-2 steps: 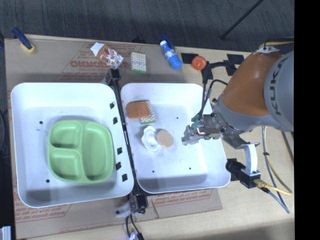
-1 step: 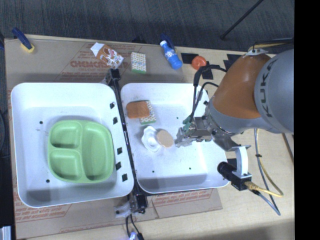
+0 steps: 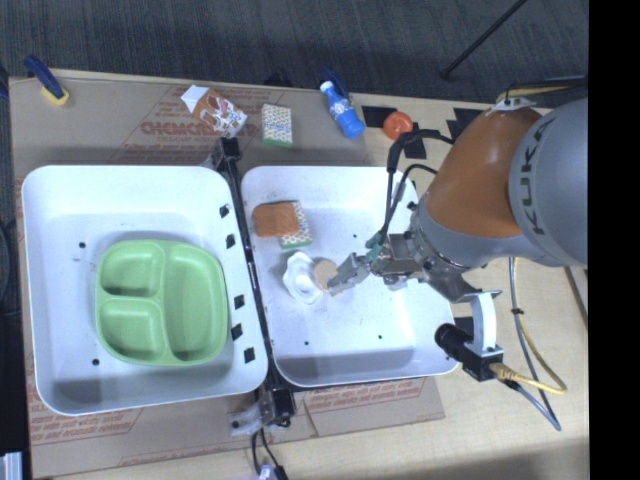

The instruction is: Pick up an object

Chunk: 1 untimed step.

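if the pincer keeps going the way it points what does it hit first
Probably the small tan round object just ahead of the pincer, with the white crumpled item right behind it; height above them is unclear.

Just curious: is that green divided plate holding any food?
Empty. The green plate in the left bin shows three bare compartments, nothing lying in any.

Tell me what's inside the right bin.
In the right bin lie a brown sponge-like block, a crumpled white piece and a small tan round thing. The end effector reaches in beside them; the arm hides the bin's right side.
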Each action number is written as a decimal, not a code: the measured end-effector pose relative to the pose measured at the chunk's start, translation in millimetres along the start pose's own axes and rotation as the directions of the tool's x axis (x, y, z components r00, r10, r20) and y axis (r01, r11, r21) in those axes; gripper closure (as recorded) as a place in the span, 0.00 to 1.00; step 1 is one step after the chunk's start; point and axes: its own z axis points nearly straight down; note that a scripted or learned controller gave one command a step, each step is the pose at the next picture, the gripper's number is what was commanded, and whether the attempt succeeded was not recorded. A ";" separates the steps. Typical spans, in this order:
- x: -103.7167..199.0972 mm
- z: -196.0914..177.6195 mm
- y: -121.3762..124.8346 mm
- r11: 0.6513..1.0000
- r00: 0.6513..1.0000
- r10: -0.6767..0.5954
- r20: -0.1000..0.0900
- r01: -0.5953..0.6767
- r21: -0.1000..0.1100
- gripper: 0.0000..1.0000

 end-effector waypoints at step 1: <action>0.0 0.0 0.0 1.000 1.000 0.000 0.000 0.000 0.000 0.00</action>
